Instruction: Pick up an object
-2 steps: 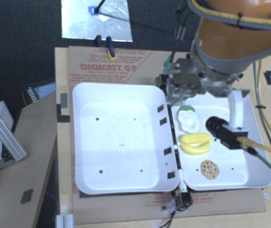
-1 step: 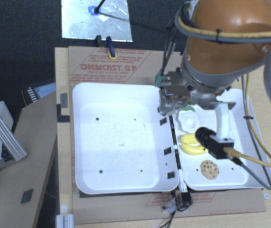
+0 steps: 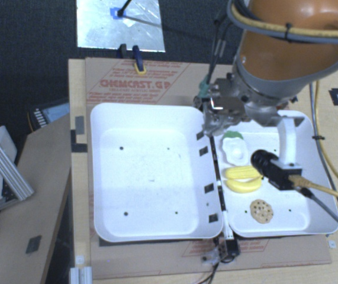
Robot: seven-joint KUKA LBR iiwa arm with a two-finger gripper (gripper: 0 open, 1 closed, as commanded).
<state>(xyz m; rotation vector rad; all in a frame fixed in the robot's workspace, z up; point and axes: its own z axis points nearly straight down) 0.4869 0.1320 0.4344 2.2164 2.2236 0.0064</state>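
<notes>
Evidently poised low over the far left corner of the right bin (image 3: 296, 220), the tool (image 3: 219, 122), hanging just above the divider between the two bins. Cannot tell whether released or clenched: too dark and too crowded by the wrist hardware above. Nothing visibly carried.

Probably aiming at the nearest candidate, the white-and-green piece (image 3: 235, 148), just beside the tool and a little nearer the camera. Next along, a yellow banana (image 3: 242, 180), touching or almost touching that piece; then a cookie (image 3: 262, 211), well apart from both and lying flat on the bin floor. All three gathered in the left half of the right bin, so within short reach.

In the way: the bin wall and the divider clips, close to the tool's left side, leaving little room for a descent there. Also a black fitting (image 3: 273, 169) with a yellow cable (image 3: 325, 189), lying just right of the banana and crowding any approach from that side. Hard to say whether part of the arm or loose in the bin.

Around: left bin (image 3: 151, 185), a cardboard sheet (image 3: 136, 83) with red lettering under both bins on the tabletop, a shiny foil sheet (image 3: 121, 16) beyond.
</notes>
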